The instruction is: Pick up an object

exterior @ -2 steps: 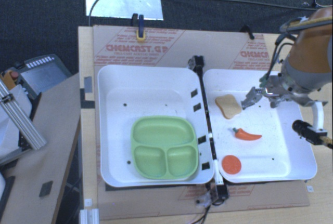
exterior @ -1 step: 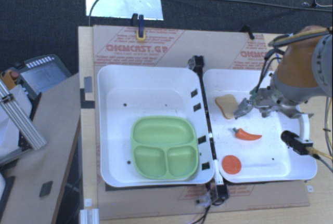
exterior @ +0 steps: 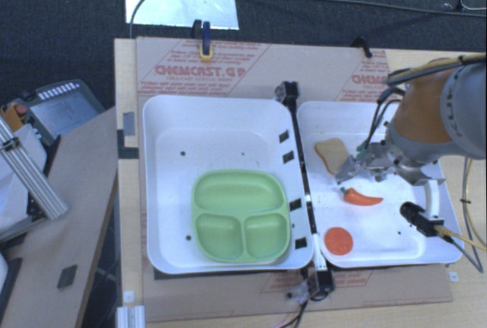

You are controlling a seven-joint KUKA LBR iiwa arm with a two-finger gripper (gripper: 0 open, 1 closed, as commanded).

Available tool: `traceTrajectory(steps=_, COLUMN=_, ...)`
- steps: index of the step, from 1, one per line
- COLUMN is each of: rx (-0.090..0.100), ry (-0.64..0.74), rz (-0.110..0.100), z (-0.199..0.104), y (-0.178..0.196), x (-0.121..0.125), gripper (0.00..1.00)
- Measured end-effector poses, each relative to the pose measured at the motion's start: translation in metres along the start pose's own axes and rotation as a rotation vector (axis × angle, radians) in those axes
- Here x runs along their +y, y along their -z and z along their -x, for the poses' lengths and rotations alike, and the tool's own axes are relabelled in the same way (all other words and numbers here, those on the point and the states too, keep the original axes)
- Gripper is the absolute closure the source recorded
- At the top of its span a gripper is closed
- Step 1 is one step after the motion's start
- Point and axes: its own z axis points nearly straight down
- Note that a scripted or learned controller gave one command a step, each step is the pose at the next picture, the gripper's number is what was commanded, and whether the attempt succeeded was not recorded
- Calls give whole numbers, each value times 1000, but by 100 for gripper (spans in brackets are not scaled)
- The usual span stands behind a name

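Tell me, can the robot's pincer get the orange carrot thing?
Probably yes. The pincer hangs just above the orange carrot in the right bin, and nothing lies on top of it.

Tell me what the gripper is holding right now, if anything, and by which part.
Nothing that can be seen. The gripper hovers in the right bin between the bread slice and the orange carrot.

Right bin — tan bread slice point(exterior: 332, 154), orange carrot point(exterior: 363, 199), red-orange disc point(exterior: 339, 240) lying flat.
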Motion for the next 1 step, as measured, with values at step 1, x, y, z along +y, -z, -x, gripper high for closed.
traceTrajectory(steps=1, rx=-1, ry=2, rz=5, z=0, y=14, x=1, gripper=100)
